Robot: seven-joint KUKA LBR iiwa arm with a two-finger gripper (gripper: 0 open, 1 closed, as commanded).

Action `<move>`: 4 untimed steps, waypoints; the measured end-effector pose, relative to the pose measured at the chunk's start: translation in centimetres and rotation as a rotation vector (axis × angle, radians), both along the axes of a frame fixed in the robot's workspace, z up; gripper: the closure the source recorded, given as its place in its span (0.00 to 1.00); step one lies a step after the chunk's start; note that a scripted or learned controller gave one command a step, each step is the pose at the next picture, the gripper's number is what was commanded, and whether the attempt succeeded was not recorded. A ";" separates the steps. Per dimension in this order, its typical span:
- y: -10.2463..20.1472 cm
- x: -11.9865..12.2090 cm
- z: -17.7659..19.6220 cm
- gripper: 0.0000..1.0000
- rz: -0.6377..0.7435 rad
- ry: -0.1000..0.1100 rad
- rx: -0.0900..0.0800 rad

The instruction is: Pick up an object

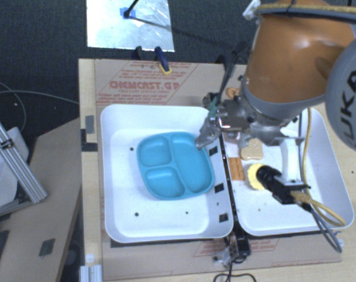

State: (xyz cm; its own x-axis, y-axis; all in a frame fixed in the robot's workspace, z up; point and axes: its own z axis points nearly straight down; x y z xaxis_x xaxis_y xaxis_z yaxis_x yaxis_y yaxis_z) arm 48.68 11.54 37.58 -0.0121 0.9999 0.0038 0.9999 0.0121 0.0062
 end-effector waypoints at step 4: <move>12.5 -0.3 0.2 1.00 0.000 0.019 -0.007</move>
